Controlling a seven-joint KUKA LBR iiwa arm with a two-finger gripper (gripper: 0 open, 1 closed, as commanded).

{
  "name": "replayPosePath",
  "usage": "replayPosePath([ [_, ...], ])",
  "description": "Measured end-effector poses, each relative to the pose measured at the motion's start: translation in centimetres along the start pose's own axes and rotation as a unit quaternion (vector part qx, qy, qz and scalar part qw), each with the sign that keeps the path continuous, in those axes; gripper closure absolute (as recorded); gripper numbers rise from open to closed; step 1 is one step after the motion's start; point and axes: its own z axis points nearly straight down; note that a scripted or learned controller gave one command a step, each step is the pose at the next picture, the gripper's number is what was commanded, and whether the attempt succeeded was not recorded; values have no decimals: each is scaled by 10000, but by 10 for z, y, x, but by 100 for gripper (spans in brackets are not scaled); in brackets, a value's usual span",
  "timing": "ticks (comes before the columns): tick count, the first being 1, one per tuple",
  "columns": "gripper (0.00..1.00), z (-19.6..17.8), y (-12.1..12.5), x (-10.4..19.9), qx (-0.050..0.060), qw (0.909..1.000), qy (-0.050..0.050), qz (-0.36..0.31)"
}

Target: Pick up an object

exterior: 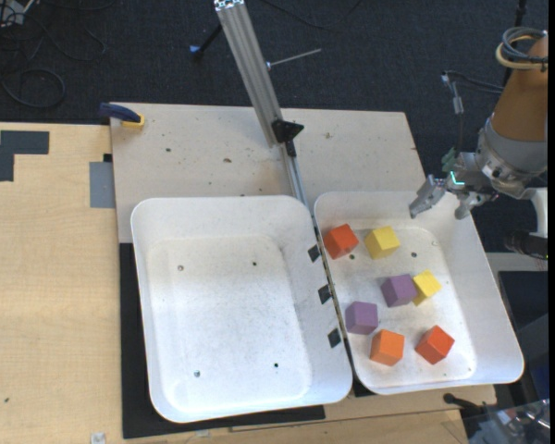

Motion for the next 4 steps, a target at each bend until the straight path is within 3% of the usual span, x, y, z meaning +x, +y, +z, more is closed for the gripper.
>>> replayPosePath([
  [1,0,-3,1,0,-19,10000,-9,-18],
  [2,0,48,-3,9,-1,10000,0,-15],
  [3,0,92,-8,16,-57,10000,2,4],
  [4,0,91,-3,14,-129,9999,-33,-4],
])
